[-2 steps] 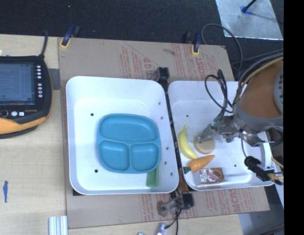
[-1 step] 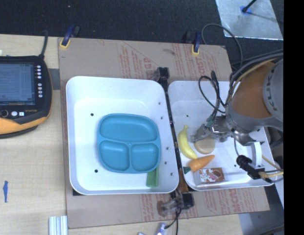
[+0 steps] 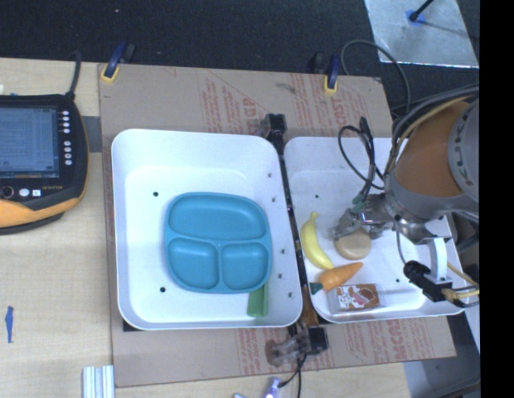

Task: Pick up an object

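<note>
In the right bin (image 3: 323,164) lie a yellow banana (image 3: 314,243), an orange carrot (image 3: 339,276), a round tan biscuit-like piece (image 3: 353,245) and a small brown packet (image 3: 356,297). My gripper (image 3: 360,220) hangs low over the bin, just above the tan piece and to the right of the banana. The grey arm with its orange band (image 3: 431,160) reaches in from the right and covers the bin's right part. Nothing shows between the fingers.
The left bin (image 3: 141,160) holds a blue divided plate (image 3: 217,240) and a green piece (image 3: 257,303) at its front wall. A tablet-like pendant (image 3: 33,160) lies at the far left of the bench. Cables (image 3: 365,152) loop over the right bin.
</note>
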You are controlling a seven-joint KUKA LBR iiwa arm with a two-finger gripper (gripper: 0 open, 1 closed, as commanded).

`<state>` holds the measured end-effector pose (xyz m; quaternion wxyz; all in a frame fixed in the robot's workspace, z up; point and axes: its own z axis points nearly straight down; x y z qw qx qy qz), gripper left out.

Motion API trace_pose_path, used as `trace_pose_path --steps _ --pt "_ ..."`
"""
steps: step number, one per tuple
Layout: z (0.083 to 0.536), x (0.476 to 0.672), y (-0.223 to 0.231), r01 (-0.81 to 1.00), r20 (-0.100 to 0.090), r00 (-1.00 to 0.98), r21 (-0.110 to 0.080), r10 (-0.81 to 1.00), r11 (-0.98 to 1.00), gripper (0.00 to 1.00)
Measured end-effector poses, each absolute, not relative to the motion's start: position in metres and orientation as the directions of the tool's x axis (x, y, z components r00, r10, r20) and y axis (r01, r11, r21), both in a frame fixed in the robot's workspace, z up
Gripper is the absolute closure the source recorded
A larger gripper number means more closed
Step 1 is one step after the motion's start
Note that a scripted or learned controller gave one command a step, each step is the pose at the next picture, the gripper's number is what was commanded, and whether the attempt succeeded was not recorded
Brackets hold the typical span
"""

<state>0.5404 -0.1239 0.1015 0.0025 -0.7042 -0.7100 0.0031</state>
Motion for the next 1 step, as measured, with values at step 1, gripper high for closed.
trace_pose_path --steps 1 --pt "0.1926 0.5564 -0.0307 1.000 0.002 -0.006 -0.001 1.000 0.006 1.00"
